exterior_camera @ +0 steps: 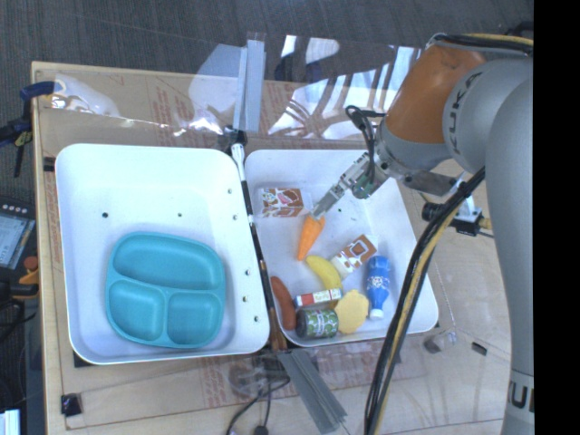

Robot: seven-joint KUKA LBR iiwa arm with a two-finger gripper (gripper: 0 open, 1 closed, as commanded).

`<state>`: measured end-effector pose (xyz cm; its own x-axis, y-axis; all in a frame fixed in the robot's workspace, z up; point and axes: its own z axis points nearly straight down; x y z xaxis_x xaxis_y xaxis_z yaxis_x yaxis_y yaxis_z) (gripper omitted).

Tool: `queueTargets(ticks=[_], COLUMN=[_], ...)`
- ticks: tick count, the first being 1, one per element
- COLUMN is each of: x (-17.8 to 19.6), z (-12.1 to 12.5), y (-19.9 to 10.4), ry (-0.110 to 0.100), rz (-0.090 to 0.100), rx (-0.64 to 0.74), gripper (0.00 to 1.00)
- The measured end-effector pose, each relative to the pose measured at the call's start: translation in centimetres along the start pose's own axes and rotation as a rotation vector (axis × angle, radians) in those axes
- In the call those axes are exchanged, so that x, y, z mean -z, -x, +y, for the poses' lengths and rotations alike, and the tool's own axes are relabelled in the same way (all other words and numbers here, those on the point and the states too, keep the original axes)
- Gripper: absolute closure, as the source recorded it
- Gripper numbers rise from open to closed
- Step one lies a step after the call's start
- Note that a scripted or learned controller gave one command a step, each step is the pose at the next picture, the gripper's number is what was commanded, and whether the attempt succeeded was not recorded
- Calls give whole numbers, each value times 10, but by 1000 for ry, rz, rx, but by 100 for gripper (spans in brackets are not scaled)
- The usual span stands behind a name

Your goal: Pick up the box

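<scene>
Two small brown-and-white boxes lie in the right bin (406,208). One box (282,201) sits near the bin's back left corner and the other box (355,252) lies near its middle. My gripper (323,207) reaches in from the right, slanting down and to the left. Its tip hangs between the two boxes, just above the top of an orange carrot (310,236). Nothing is seen in its grasp.
The right bin also holds a banana (322,270), a blue bottle (378,285), a yellow lemon (353,311), a green can (317,323), a brown sausage (283,303) and a small red-and-white pack (319,296). A teal divided tray (167,288) lies in the left bin (136,175).
</scene>
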<state>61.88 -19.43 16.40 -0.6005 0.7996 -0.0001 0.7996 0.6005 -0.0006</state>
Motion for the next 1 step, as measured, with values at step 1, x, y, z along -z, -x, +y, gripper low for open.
queueTargets(ticks=[1], x=[25], z=[-70], y=[-33], ry=[-1], rz=[2], rx=[-11], gripper=[0])
